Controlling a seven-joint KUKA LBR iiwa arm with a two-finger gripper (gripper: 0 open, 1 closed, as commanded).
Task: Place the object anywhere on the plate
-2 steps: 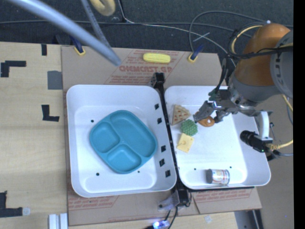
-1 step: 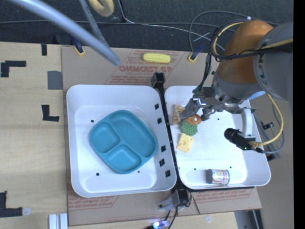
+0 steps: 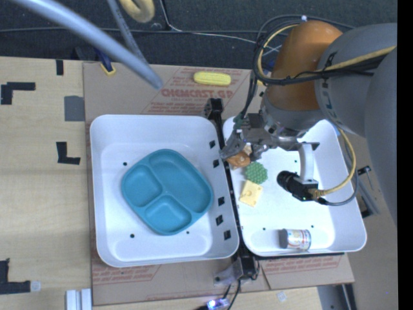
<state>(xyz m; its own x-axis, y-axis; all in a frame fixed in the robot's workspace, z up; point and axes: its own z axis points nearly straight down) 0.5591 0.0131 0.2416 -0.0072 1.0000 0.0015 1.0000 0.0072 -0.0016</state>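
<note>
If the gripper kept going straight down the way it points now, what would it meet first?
Probably the small orange-brown piece directly under the gripper, near the right bin's left wall; depth is unclear from this slanted view.

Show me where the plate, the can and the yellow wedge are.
plate (image 3: 166,191): camera view, its middle ridge.
can (image 3: 296,239): camera view, middle of its side.
yellow wedge (image 3: 251,193): camera view, its top face.

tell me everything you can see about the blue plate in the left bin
The blue plate is a rounded-corner tray, plastic by its look, moulded into three compartments: one in its upper left, a long one along its right side, one at the bottom. It lies flat and rotated at a slant on the floor of the left bin, roughly central. Nothing lies on it, and it sits apart from the bin walls.
</note>
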